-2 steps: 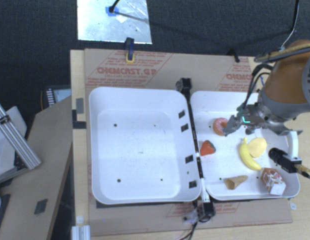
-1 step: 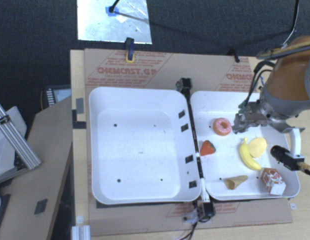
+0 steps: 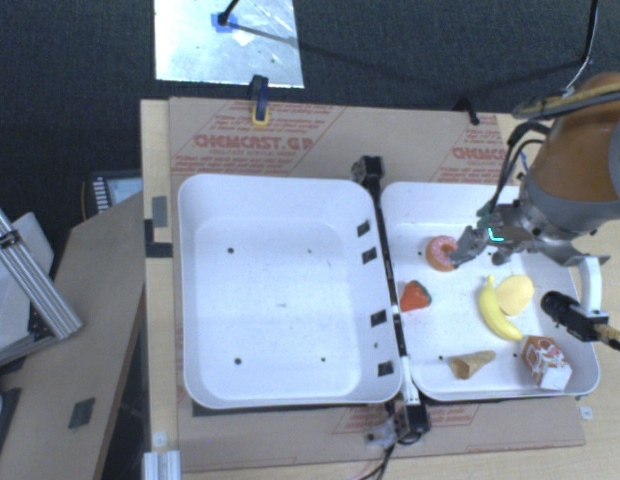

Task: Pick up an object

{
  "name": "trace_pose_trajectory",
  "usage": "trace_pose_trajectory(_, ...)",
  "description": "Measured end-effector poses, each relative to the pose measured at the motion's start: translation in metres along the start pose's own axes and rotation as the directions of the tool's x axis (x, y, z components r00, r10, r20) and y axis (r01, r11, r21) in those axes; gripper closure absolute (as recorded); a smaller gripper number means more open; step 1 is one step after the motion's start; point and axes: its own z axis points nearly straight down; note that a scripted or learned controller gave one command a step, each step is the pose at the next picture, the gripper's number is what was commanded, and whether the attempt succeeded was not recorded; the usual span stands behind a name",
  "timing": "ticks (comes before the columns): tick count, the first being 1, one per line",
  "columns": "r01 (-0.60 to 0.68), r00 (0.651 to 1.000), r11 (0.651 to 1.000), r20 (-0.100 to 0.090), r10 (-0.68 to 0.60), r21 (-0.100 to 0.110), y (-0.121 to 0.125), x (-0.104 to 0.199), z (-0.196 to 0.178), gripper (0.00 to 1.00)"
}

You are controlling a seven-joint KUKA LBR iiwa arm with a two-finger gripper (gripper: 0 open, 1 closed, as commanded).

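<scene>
Here we see the hand [image 3: 474,244] low in the right white bin [image 3: 590,368], at three o'clock of the pink ring-shaped doughnut [image 3: 442,252], presumably to grasp it; its grip we cannot tell.

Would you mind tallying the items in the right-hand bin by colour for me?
Yellow: 2, the banana and the lemon
Red: 1, the strawberry
Pink: 1, the doughnut
Tan: 1, the wedge-shaped piece
Red and white: 1, the small carton
Total: 6
</scene>
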Motion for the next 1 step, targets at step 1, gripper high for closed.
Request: trace_pose_trajectory(1, 0.003, 1.0, 1.0, 0.0, -0.003, -0.003, 0.0012, 0.0001, -0.0109, 1.0)
